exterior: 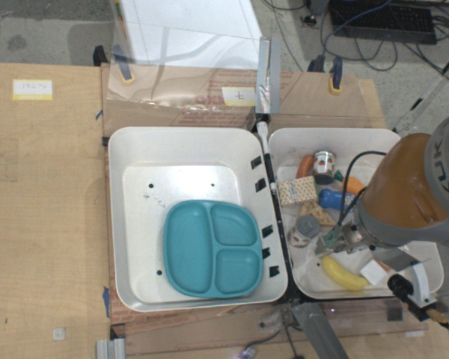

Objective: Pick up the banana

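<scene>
The yellow banana (343,273) lies near the front wall of the right bin (337,134), its length running from upper left to lower right. My gripper (335,241) hangs just above and behind the banana's left end, low over the bin floor. The bulky grey and orange arm (408,193) covers the right half of this bin. Nothing is seen held in the gripper.
Behind the gripper lie a patterned box (297,191), a blue object (332,198), a small can (324,161), an orange item (305,164) and a round tin (307,230). A white card (376,272) lies right of the banana. The left bin (127,200) holds a teal divided plate (212,249).
</scene>
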Tool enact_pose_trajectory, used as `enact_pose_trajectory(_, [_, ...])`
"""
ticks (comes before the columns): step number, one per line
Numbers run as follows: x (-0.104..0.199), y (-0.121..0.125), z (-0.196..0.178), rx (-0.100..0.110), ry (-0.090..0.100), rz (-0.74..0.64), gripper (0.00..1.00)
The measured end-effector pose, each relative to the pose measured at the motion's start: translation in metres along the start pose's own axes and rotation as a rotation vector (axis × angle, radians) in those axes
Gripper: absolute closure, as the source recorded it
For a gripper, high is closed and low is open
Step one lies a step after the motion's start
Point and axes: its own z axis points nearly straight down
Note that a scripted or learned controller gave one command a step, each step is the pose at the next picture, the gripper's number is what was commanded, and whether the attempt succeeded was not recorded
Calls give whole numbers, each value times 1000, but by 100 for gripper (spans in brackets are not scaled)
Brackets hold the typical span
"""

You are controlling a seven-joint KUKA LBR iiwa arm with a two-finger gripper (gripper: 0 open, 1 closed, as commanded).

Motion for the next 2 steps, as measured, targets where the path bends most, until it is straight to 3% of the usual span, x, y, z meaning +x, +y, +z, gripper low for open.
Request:
enact_pose_trajectory(1, [38, 101, -88, 0, 0, -124, 100])
enact_pose_trajectory(2, [38, 101, -87, 1, 0, -125, 0])
